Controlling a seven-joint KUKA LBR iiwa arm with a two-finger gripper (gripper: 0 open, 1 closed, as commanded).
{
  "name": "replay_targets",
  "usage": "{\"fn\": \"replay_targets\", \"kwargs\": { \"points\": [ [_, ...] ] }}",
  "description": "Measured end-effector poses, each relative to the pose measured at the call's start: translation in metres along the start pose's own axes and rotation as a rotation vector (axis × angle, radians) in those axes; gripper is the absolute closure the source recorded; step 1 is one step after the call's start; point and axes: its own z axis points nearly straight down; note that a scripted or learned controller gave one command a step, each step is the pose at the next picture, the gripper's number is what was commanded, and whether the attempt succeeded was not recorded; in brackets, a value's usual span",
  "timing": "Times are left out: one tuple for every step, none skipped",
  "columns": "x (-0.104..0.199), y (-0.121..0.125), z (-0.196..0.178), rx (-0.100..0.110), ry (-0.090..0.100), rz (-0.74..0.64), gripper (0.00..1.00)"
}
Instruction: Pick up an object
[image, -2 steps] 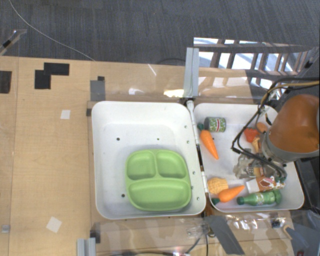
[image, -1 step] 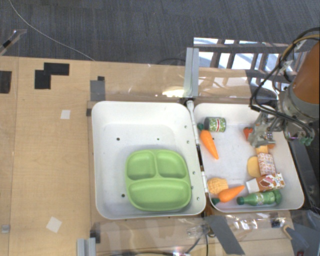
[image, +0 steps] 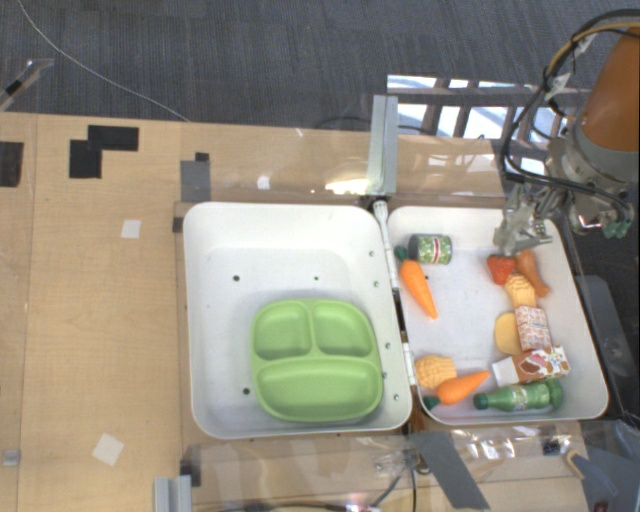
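Toy food lies in the right bin (image: 590, 395), and all of it sits on the white floor of that bin. Closest to the front rim is a green bottle (image: 520, 397), lying on its side. Just to its left is a small orange carrot (image: 462, 387), and the carrot touches a bumpy yellow piece (image: 435, 371) in the front left corner. Right behind the bottle is a little red and white box (image: 545, 365). Behind that box is a stripy packet (image: 532, 328) with a round yellow piece (image: 506, 334) beside it.

The left bin (image: 215, 300) holds a green plate (image: 317, 358) with three parts. The plate sits toward the front of that bin.

Farther back in the right bin is a tan piece (image: 518, 291), then a red piece (image: 500, 267) and an orange piece (image: 531, 271) close together. A bigger carrot (image: 418, 288) lies near the left wall, with its tip pointing to the front. Behind it is a green can (image: 432, 249) on its side.

The gripper (image: 520, 232) hangs over the back right part of that bin, just behind the red piece. I cannot tell if it is spread wide or pinched tight, or if it has hold of anything. The arm (image: 610, 110) with its orange band comes in from the far right.
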Motion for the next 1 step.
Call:
{"fn": "replay_targets", "kwargs": {
  "points": [
    [-0.0312,-0.0654,-0.0417,0.002,-0.003,-0.239,1.0]
  ]
}}
